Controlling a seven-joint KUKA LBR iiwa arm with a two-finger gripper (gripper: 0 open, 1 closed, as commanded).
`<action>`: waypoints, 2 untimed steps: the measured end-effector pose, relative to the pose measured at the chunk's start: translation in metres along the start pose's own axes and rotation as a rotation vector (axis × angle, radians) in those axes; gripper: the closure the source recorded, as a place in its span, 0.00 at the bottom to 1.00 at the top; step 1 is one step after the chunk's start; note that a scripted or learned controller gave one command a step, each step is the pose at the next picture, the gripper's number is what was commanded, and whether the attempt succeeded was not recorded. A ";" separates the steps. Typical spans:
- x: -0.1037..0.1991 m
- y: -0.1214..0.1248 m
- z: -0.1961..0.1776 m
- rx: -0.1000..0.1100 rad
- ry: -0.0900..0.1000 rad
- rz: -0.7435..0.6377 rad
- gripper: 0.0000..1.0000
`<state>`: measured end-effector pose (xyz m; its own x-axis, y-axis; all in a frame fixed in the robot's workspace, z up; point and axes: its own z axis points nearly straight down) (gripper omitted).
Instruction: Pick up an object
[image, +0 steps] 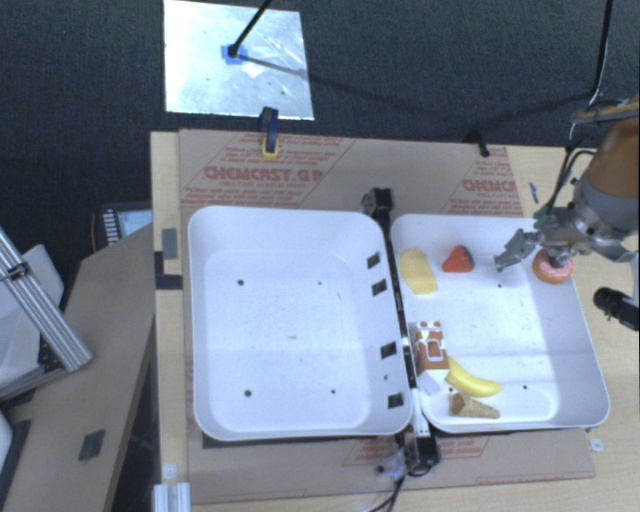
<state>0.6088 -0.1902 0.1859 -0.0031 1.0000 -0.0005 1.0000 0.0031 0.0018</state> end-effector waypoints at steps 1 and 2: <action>-0.002 0.009 0.101 -0.006 0.013 -0.006 0.00; -0.008 0.009 0.086 -0.014 -0.004 -0.007 1.00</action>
<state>0.6181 -0.1987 0.0999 -0.0098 0.9999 -0.0045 0.9998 0.0099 0.0158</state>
